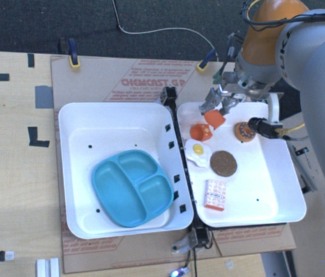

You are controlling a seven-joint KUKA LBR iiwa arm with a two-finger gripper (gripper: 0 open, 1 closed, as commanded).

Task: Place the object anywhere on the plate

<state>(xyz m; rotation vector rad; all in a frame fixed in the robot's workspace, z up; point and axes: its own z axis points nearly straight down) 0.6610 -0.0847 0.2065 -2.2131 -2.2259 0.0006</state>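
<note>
While the claw (215, 109) grips an orange piece (215, 119), cardboard (145, 84) reads "CHEMCAST GP"

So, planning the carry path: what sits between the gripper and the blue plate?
In the camera view: the tomato, the fried egg, then the bins' black divider.

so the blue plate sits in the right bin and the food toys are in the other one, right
Not quite: the blue plate sits in the left bin, not the right one. The camera view shows the food toys, among them the brown patty and the fried egg, in the right bin, so they are indeed in the other bin from the plate.
</note>
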